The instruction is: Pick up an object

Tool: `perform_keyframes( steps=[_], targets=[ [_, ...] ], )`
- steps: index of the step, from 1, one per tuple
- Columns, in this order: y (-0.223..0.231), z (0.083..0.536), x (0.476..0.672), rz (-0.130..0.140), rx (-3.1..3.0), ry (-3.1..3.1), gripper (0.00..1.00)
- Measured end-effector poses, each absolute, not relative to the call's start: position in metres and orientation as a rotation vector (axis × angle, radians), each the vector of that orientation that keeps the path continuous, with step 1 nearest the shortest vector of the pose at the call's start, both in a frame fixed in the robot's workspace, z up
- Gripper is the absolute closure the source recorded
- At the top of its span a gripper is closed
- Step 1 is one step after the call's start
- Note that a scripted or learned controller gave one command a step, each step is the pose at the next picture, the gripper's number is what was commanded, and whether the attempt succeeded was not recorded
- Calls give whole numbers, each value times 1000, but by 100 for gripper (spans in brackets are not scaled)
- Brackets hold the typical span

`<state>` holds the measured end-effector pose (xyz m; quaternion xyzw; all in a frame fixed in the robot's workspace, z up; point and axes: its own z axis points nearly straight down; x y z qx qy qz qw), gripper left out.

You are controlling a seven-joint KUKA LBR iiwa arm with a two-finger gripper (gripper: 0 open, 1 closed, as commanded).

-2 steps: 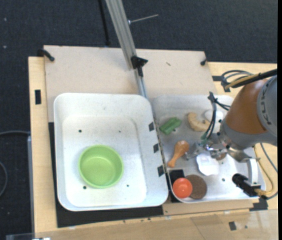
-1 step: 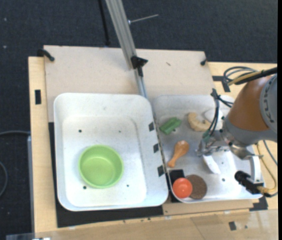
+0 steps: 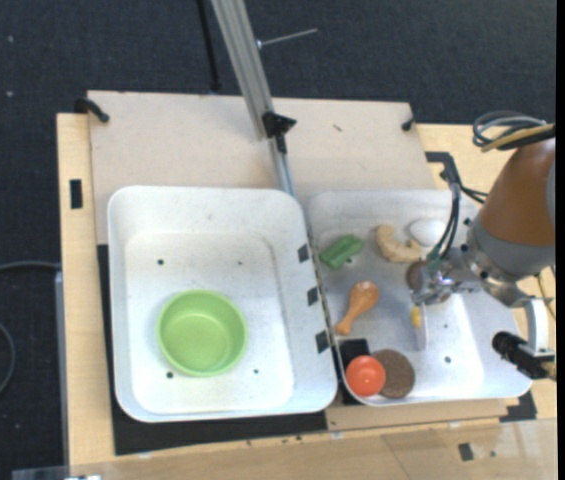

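Object candidates crowd the right white bin (image 3: pixel 462 368): orange-red ball (image 3: pixel 365 374) touching brown round disc (image 3: pixel 394 373) at the near edge, orange drumstick-shaped toy (image 3: pixel 356 307) mid-bin, green block (image 3: pixel 341 252) and tan lump (image 3: pixel 396 244) farther back. Gripper (image 3: pixel 424 293) hangs between drumstick and bin's right side; finger state can't tell. Risk: closing on bare floor, nudging neighbours. Green plastic bowl (image 3: pixel 202 333) in left bin (image 3: pixel 142 218).
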<state>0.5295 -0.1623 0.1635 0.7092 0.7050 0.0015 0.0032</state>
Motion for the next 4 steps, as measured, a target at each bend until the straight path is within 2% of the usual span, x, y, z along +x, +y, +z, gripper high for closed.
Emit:
perform_keyframes(
  steps=[1, 4],
  targets=[
    [-164, 218, 532, 7, 2213, 2219, 100],
    [4, 223, 607, 4, 2212, 2230, 100]
  ],
)
